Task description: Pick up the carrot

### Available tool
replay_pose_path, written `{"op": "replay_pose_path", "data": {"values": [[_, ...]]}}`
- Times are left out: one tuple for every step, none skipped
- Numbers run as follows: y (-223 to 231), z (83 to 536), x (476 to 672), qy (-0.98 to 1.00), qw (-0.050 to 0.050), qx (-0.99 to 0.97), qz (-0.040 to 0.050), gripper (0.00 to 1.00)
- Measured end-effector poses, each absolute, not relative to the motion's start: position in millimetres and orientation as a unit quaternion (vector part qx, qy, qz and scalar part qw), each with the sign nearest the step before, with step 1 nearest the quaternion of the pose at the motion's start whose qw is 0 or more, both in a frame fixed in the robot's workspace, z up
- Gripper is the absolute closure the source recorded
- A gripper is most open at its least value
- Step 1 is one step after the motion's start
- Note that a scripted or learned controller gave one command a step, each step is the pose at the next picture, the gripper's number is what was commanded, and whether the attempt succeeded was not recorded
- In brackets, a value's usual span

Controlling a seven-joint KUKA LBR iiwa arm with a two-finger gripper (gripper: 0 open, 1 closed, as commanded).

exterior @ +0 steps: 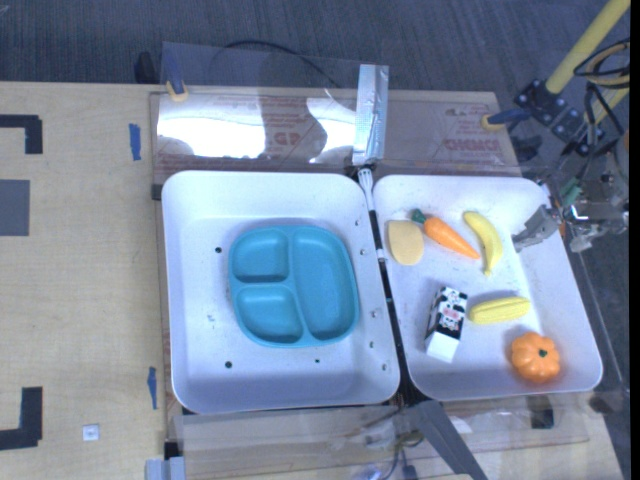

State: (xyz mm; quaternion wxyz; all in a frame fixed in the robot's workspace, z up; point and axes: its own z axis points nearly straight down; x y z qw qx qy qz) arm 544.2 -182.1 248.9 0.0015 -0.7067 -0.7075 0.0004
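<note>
The carrot [449,235] is orange with a green top and lies in the upper part of the right white bin [570,298], its tip pointing right and down. It sits between a pale yellow potato-like piece [405,242] on its left and a yellow banana [484,239] on its right. My gripper [537,229] hangs over the right bin's far right rim, well to the right of the carrot and beyond the banana. Nothing shows in its grasp.
Lower in the right bin lie a corn cob [498,310], an orange pumpkin [534,357] and a small black and white box [446,321]. The left bin [190,268] holds a blue divided plate [293,283]. Cables and blue clamps [550,103] crowd the upper right.
</note>
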Motion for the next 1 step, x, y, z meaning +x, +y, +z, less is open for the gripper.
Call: {"op": "replay_pose_path", "data": {"values": [[-135.6, 213.5, 598.0, -0.771, -0.001, -0.637, -0.0003, 0.0]]}}
